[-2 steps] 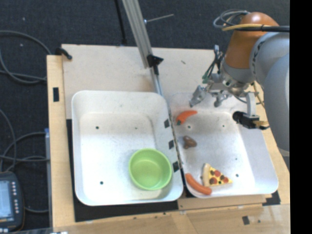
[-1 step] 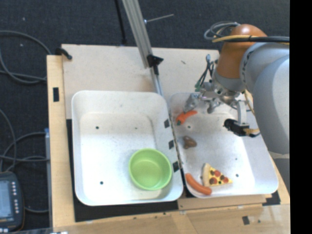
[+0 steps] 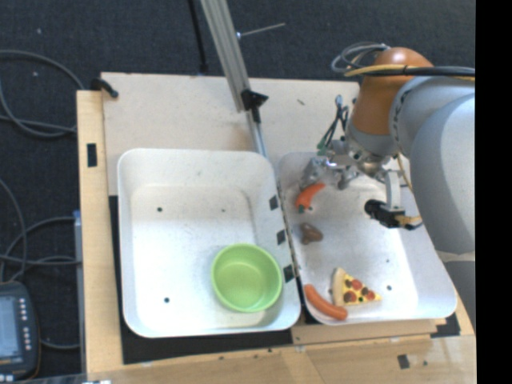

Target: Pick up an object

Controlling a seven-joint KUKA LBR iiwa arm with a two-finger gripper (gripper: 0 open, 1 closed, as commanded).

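Gripper (image 3: 320,169) is hovering at the right bin's (image 3: 416,282) far left corner; finger state: cannot tell. Orange carrot (image 3: 308,195) is lying just below it (likely light, stiff, slick plastic). Gripping across the narrow middle looks safest.

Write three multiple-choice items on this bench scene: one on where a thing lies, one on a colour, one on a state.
1. Where does the green bowl lie?
A. Near corner of the left bin
B. Right bin
C. On the bare bench

2. What colour is the band above the arm's wrist?
A. Blue
B. Orange
C. White

3. How does the pizza slice rest?
A. Flat on the bin floor
B. Inside the bowl
C. Lifted in the air

Answers: 1 A, the bowl sits low in the left bin. 2 B, the band above the hand shows orange. 3 A, the slice lies flat beside a sausage.
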